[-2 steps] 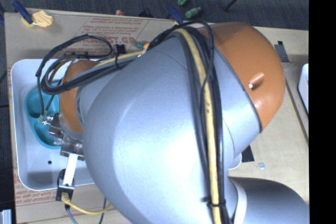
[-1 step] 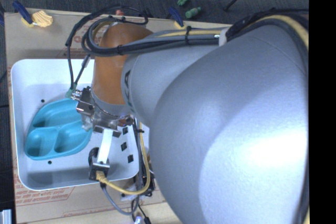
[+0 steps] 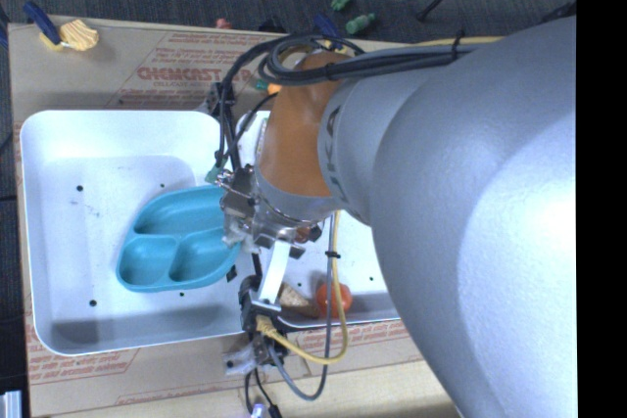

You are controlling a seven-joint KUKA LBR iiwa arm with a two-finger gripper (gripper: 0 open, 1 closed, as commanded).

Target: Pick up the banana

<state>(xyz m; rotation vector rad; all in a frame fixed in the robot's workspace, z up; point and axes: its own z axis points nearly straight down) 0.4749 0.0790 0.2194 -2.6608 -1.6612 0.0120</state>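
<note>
grey arm (image 3: pixel 470 210) bulks closest to the lens, covering most of the right bin (image 3: pixel 364 271), its orange band (image 3: pixel 294 152) just above the wrist. where the banana lies i cannot tell for certain. the one candidate is a pale tan scrap (image 3: pixel 294 293) by the right bin's near edge, toward its left corner, touching or just beside a small orange-red thing (image 3: pixel 331 297). too little of it is uncovered to read a long axis or which way it points.

the gripper (image 3: pixel 243 222) hangs over the wall the two bins share, at the left bin's right edge. whether it is apart or together cannot be told from this angle, and nothing can be seen held in it. if the tan scrap is the banana, it lies from the gripper toward the near edge and slightly into the right bin. i judge the coming move to be a short shift that way before any descent, with the wrist turned once the fruit's axis is known.

just beside the gripper, in the left bin (image 3: pixel 59 162), a blue divided dish (image 3: pixel 176 245) sits toward the right edge.
</note>
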